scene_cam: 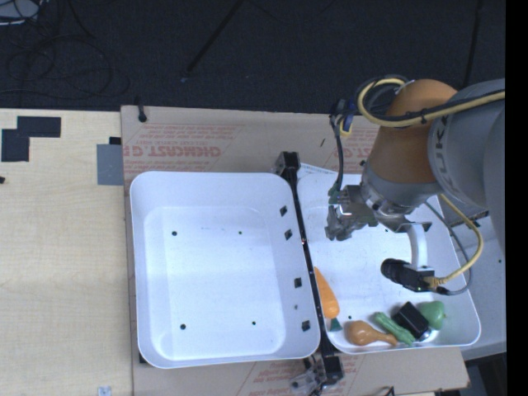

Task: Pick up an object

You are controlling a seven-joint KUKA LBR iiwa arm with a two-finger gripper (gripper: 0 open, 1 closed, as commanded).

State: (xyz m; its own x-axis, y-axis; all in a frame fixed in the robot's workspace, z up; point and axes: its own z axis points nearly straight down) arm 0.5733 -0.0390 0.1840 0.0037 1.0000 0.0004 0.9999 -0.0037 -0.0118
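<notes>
grey metal and an orange band are what catch my eye, the arm [429, 151] reaching in from the right and hanging over the upper part of the right bin [462, 337]. the gripper [340, 225] sits at about the middle height of that bin, close to the divider between the two bins. from where i stand it looks to have nothing in it, but how far it is open i cannot tell, the angle is too steep and the end of it is a dark blur.

everything worth grabbing is huddled in the near corner of the right bin, well below the gripper. an orange carrot-shaped thing [327, 295] lies along the left wall, touching or nearly touching it. further down sit a tan pear-shaped piece [364, 332], a green pod-like piece [392, 327], a small black block [410, 318] and a green round thing [432, 311], all pressed close together. the left bin [165, 196] holds nothing i would go for.

if i were steering, i would pick the carrot: it lies apart from the heap. the trouble, i would guess, is the wall beside it, so the grip should straddle its narrow width, and the descent should be straight. the cluster looks risky, since a grab there may nudge neighbours.
</notes>
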